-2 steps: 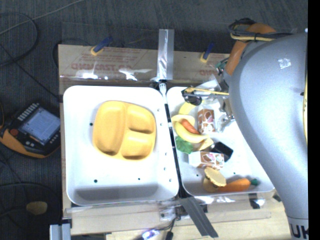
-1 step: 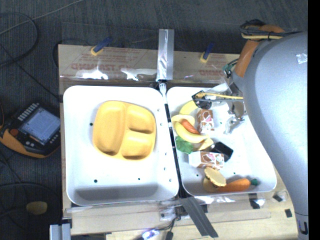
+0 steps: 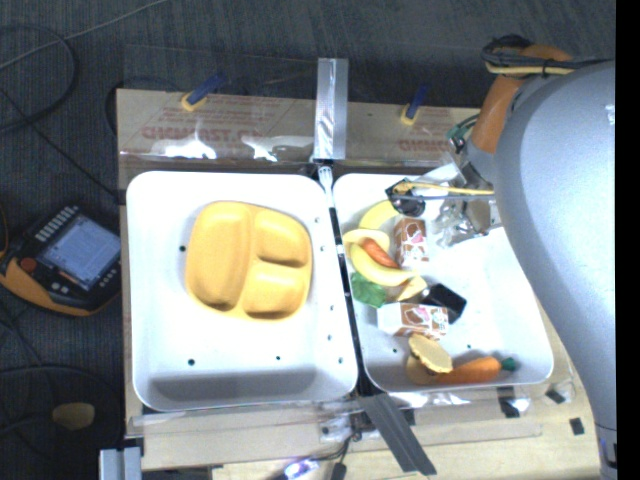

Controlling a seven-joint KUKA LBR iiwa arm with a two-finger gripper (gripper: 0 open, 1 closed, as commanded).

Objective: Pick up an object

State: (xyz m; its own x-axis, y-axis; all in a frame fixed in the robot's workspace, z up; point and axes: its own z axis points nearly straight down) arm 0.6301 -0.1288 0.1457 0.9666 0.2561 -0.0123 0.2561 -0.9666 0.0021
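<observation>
My arm [image 3: 565,218] is pale grey with an orange band [image 3: 492,113] above the wrist. Both bins [image 3: 160,368] are white. Well off to the side of my gripper [image 3: 440,196], the divided tray [image 3: 247,258] is a warm yellow. Just beside my gripper sits a brown carton [image 3: 411,240] with a white-and-pink printed pattern; a second one [image 3: 424,317] lies farther off. Near it, the banana [image 3: 378,258] is yellow, the small block [image 3: 444,297] black, the carrot [image 3: 463,370] orange with a green tip.
</observation>
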